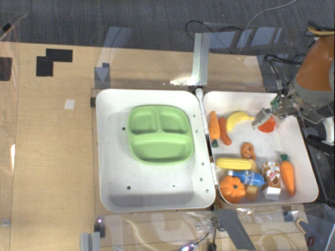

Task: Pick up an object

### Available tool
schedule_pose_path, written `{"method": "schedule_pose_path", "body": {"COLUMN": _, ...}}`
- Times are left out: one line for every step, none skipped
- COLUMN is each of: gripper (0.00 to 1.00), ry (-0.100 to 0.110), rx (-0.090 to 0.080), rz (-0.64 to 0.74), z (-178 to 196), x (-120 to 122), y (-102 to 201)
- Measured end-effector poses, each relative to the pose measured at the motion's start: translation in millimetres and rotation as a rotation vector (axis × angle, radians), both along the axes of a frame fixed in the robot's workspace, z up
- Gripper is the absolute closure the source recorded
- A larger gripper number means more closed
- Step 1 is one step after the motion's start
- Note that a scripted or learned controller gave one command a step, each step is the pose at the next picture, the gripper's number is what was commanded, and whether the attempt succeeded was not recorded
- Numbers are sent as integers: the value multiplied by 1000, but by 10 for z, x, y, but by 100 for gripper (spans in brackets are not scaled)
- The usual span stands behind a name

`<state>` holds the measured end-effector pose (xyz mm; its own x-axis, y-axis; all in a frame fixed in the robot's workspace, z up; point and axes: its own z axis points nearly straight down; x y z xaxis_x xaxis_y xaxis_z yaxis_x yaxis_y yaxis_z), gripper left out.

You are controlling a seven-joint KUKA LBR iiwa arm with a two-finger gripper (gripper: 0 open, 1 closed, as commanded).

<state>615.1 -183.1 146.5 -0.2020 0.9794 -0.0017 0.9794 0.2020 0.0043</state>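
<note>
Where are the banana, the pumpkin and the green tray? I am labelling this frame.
banana [239,119]: camera view, middle of its curve.
pumpkin [232,189]: camera view, centre of its top.
green tray [160,148]: camera view, floor of its large compartment.

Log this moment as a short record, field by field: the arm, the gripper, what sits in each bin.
arm: reaches in from the right over the right bin
gripper: low at the bin's far right, right by a red piece
left bin: green divided tray
right bin, far side: banana, two carrots
right bin, near side: corn cob, pumpkin, blue item, large carrot, pretzel
grasp: cannot tell
</note>
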Motion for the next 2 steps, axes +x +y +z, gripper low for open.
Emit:
{"method": "schedule_pose_path", "body": {"gripper": 0, "ry": -5, "rx": -2, "rz": -23, "z": -584, "x": 285, "y": -223}}
{"method": "schedule_pose_path", "body": {"gripper": 100, "ry": -12, "rx": -3, "rz": -18, "z": -451, "x": 312, "y": -211}}
